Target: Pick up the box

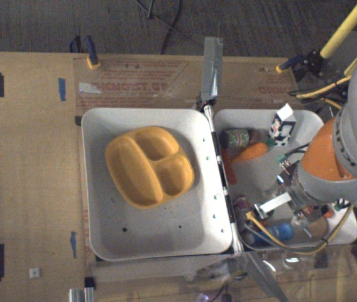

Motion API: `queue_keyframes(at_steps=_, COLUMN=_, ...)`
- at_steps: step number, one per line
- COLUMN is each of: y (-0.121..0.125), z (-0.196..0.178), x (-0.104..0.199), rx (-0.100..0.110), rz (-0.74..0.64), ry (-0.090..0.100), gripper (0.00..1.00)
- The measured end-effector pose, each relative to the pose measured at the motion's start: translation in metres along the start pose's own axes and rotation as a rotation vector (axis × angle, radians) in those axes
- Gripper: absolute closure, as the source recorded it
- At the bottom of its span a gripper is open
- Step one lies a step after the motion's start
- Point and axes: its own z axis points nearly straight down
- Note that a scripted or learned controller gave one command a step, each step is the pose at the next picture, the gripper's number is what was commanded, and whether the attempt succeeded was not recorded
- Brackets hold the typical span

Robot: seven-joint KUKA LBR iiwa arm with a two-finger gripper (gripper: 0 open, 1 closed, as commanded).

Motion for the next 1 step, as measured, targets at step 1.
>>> queue_keyframes(at_steps=1, y=0.0002, z=-0.0086, x=0.0007, rx=0.002, rz=-0.003, ry=-0.001, gripper=1.00)
